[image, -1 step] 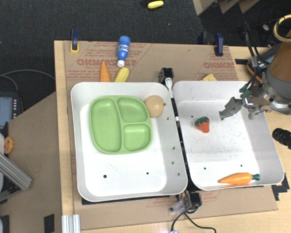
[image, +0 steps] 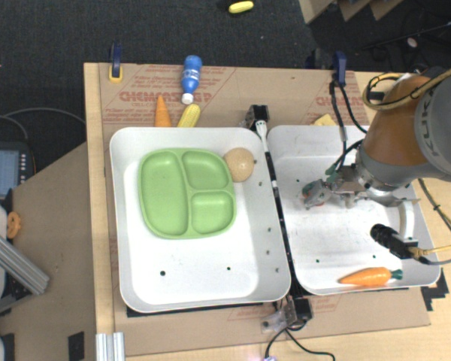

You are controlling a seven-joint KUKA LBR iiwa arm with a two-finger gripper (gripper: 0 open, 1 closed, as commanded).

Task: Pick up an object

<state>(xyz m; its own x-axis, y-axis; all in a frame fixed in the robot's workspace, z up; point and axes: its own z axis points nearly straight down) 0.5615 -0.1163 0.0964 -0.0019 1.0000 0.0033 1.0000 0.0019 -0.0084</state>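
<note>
You see the arm (image: 406, 138) reaching in from 3 o'clock, wrist bent down over the right bin (image: 316, 258). The gripper (image: 316, 194) sits low near the bin's centre (open or closed: cannot tell). A carrot (image: 370, 277) lies at the bin's 5 o'clock, well apart.

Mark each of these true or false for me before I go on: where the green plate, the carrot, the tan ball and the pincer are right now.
1. The green divided plate lies in the left bin. True.
2. The orange carrot lies in the left bin. False: it lies in the right bin, near the front edge.
3. The tan ball sits beside the plate's far right corner. True.
4. The pincer hangs over the left bin. False: it is over the right bin.
5. A blue-capped bottle lies inside the right bin. False: it lies on the bench behind the left bin.
</note>
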